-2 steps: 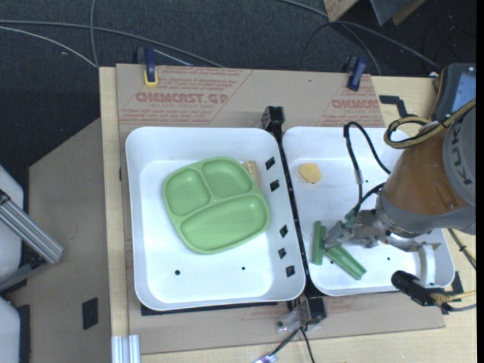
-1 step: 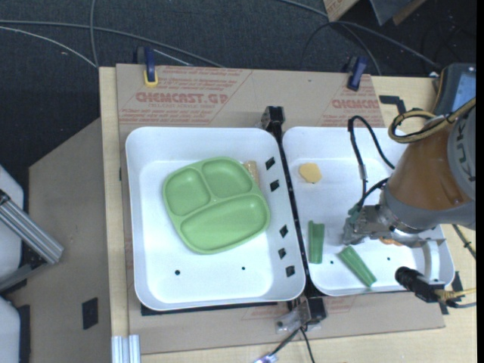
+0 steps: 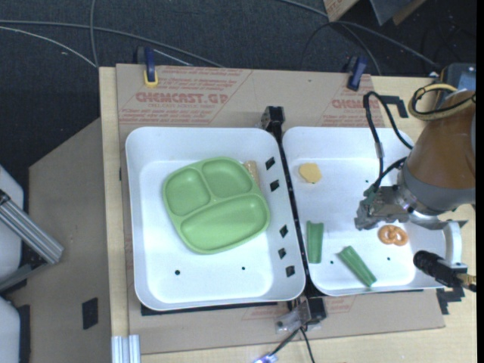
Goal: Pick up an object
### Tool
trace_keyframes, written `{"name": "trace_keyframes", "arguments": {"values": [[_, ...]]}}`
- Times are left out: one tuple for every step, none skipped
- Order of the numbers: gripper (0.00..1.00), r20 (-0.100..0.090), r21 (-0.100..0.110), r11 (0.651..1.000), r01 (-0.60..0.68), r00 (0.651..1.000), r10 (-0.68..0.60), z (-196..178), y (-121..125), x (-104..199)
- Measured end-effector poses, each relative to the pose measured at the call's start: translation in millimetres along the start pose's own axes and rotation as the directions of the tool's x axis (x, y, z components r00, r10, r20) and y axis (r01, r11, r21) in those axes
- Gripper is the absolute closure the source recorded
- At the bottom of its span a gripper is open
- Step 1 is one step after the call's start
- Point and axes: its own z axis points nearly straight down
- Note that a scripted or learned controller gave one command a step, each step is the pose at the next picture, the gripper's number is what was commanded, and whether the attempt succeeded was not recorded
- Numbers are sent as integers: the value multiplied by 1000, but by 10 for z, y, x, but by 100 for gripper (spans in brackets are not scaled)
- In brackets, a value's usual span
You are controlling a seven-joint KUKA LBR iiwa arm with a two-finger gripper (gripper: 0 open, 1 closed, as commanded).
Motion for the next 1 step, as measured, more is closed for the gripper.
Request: {"name": "trace_keyframes", "arguments": {"values": [[100, 0, 0, 1000, 1, 1000, -1, -463, 38, 73]]}}
